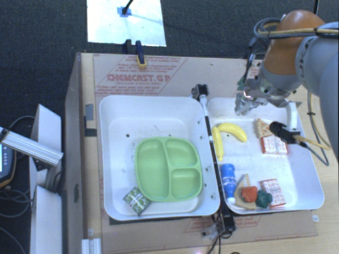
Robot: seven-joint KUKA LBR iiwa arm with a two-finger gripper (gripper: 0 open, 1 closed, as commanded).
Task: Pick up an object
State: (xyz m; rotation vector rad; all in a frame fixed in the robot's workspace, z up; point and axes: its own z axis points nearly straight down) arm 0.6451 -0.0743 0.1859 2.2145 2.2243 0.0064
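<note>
My gripper [244,108] hangs over the far edge of the right bin [310,168], just behind a yellow banana [233,131]. A second yellow piece [217,143] lies along the divider beside that banana. Also in this bin are a tan wedge [262,126], a red-and-white box [274,146], a blue bottle [228,178], another red-and-white box [273,189], an orange-red item [248,194] and a green item [263,198]. The gripper touches none of these things.
The left bin [116,142] holds a green divided plate [168,168] and a small green checked packet [136,200] at its near corner. A black clamp [199,92] sits at the far end of the divider between the bins. The arm reaches in from the upper right.
</note>
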